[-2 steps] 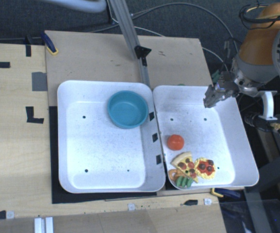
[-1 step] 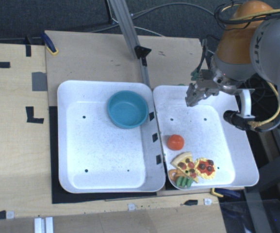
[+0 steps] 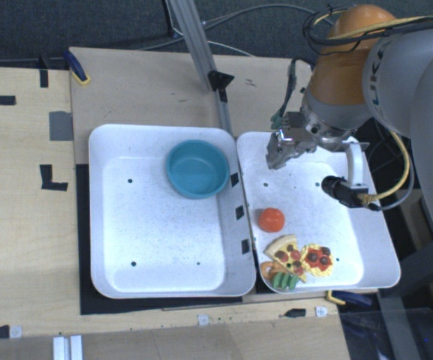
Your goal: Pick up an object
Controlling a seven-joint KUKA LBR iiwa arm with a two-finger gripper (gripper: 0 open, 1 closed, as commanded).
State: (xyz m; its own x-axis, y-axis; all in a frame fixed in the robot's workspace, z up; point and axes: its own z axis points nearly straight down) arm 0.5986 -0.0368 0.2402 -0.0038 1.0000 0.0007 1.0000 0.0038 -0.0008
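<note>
My gripper (image 3: pixel 278 156) hangs over the far left part of the right bin (image 3: pixel 351 223), above bare white floor, with nothing seen between its fingers. A small orange-red ball (image 3: pixel 272 219) lies nearer the front, well below the gripper in the view. Close to the bin's front edge lie a toy pizza slice (image 3: pixel 284 252), a yellow piece with red toppings (image 3: pixel 317 259) and a small green piece (image 3: pixel 284 280). A blue bowl (image 3: pixel 197 169) sits at the back of the left bin (image 3: pixel 126 231).
A slanted grey metal pole (image 3: pixel 201 51) runs down to the gap between the bins. A black cable-mounted part (image 3: pixel 344 190) hangs off the arm over the right bin. The bench's wood surface surrounds both bins.
</note>
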